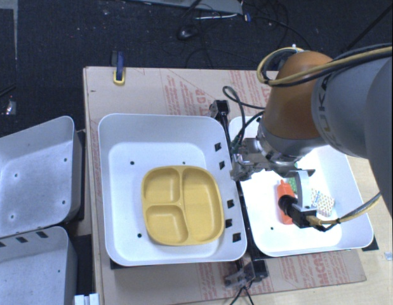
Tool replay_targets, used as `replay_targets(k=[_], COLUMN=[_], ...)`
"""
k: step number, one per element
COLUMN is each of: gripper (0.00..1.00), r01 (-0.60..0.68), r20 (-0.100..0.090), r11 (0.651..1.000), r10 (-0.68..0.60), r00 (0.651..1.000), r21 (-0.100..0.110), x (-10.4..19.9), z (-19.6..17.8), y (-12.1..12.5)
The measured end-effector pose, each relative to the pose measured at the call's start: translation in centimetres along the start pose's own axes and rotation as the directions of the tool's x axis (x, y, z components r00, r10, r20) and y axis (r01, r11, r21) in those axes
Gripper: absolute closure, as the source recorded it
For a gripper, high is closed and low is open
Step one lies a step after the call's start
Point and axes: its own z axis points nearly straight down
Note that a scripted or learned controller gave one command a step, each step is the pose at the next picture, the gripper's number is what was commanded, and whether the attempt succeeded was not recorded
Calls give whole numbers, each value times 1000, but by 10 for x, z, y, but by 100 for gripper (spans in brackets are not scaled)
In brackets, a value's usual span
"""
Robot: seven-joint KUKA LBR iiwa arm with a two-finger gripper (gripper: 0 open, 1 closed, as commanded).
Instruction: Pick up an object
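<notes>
Two shallow white bins side by side on a pale brown bench (158,91) with faded red lettering.

Contents of left bin (113,146): one yellow plastic plate with three compartments (182,205), lying flat, roughly central on the floor, a little toward the near side. Clear of every wall. Small black tabs (229,203) spaced along the wall nearest the neighbouring bin.

Over right bin (356,229): grey arm with orange band (298,100), reaching in from the right and covering the far-left part of the bin. Below the wrist, gripper (252,164), close to the wall next to the left bin. Cannot tell whether released or clenched; hidden under the wrist from this angle.

Loose things on the right bin's floor:
- short orange stick-like piece (284,190), lying lengthwise toward the near wall, partly hidden behind robot hardware;
- small white packet with blue and yellow dots (323,201), flat, just right of the orange piece.

Both near the bin's middle, on the near-right side of the gripper and apart from it. Cannot tell whether the two touch each other.

Around the bins: blue-and-yellow clamp (119,68) on the bench's far edge, near its left corner. Two pale grey trays (31,170) off the bench to the left, one behind the other, the far one tilted. Dark floor beyond the bench, with loose black cables (202,14).
</notes>
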Motion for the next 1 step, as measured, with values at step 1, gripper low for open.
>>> replay_targets(k=[1], gripper=[100], r01=[1], r20=[0], r11=[1000], r10=[-1], r00=[1000], r21=[-1], x=[51], z=[-15], y=[-8])
